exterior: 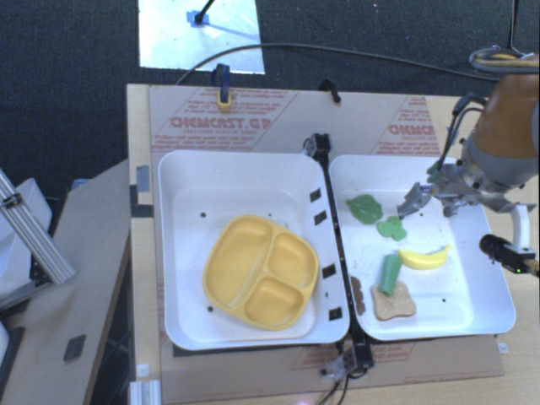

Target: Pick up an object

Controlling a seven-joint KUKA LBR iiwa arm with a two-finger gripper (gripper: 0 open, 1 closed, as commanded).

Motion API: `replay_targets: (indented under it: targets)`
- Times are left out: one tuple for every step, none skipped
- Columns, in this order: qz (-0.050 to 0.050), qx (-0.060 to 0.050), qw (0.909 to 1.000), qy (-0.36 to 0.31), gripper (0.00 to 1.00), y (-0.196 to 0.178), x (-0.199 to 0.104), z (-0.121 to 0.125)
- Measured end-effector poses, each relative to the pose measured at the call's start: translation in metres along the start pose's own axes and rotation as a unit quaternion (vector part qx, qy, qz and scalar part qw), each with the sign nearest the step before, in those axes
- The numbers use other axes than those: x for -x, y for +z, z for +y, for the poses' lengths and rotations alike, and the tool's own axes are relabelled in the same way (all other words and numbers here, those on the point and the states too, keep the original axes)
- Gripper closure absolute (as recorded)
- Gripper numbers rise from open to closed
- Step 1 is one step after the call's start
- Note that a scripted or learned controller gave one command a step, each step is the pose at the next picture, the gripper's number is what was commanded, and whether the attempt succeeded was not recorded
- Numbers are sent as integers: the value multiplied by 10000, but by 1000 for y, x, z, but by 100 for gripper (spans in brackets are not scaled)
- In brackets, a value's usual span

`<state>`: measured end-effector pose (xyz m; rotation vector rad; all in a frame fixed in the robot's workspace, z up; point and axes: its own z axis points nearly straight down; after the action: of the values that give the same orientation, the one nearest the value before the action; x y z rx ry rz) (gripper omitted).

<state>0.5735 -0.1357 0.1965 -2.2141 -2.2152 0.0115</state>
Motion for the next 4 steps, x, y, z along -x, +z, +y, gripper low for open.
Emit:
replay_targets:
  targets:
    - [-10, 67, 10000, -14, 0, -7, 0, 3]
    - [-5, 48, 10000, -22, 0, 49, -5, 12]
    - [-5, 49, 10000, -6, 0, 111, -1, 16]
    - [-7, 65, 10000, 0, 0, 111, -1, 17]
